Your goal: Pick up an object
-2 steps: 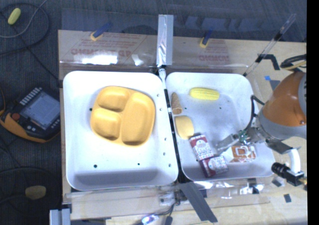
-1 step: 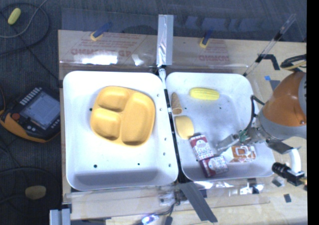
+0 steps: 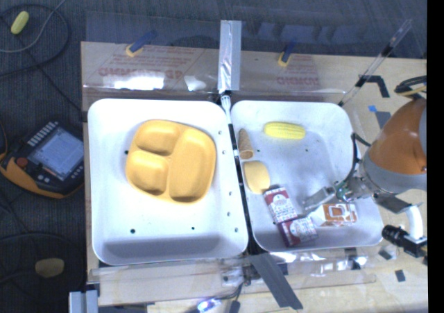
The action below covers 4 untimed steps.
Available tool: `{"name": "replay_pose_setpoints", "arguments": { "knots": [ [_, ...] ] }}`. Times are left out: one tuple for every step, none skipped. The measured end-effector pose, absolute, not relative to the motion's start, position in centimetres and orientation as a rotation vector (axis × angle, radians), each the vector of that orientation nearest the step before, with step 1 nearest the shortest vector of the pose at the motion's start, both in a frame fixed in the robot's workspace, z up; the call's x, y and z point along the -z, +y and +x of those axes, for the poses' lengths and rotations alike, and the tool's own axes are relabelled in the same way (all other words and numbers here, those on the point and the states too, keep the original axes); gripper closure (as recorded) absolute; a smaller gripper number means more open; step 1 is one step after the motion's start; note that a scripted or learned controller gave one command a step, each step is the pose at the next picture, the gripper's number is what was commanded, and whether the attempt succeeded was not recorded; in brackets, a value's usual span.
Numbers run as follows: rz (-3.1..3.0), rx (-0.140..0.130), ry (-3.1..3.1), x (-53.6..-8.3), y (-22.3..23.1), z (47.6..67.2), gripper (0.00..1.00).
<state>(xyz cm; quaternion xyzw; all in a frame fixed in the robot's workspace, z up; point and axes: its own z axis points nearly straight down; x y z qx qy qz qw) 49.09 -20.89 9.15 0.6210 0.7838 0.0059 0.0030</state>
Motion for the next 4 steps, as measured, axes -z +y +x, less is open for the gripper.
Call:
{"name": "replay_pose_setpoints", "arguments": {
  "knots": [
    [1.771, 0.0, 2.582, -9.0, -20.6, 50.9, 0.0],
    [1.851, 0.004, 2.536, -10.7, -19.4, 60.9, 0.0],
    [1.842, -0.002, 2.532, -8.9, -12.9, 66.0, 0.0],
    [1.842, 0.011, 2.537, -9.7, -13.1, 65.8, 1.0]
  ]
}}
